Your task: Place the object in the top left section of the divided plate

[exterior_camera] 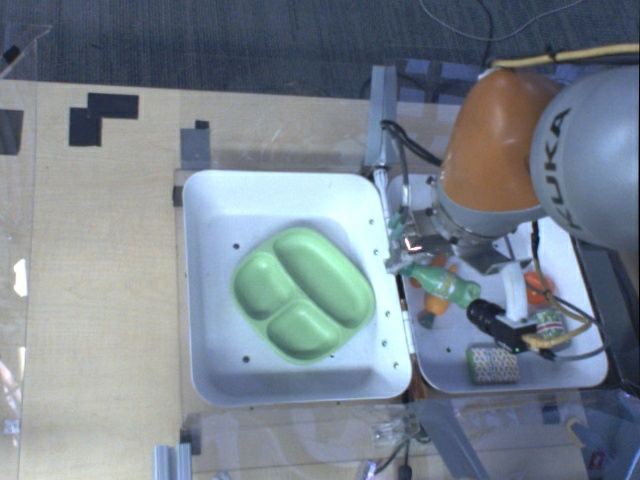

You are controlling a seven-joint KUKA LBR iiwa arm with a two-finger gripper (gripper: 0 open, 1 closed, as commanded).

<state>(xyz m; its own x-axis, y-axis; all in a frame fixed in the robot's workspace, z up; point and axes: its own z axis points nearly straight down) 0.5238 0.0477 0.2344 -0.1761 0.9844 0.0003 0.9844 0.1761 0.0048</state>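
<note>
Dark grey carpet (250, 18) runs along the top of the view, with a thin looped cable (462, 8) lying on it. Below it spreads a pale wooden desk (100, 268) with black tape marks (100, 116) near its upper left corner. Two shallow white bins sit side by side on the desk.

The left bin (215, 368) holds a green divided plate (303, 295) with three sections, set at a slant near the bin's middle. The grey and orange arm (500, 148) hangs over the right bin (580, 368), with the gripper (415, 248) low at that bin's left edge, near the wall shared with the left bin. Whether the gripper is spread or closed cannot be told.

A green bottle (447, 286) lies on its side in the right bin just below the gripper, well apart from the plate. An orange piece (430, 313) lies beside it, and a patterned cylinder (493, 365) lies near the bin's lower edge.
</note>
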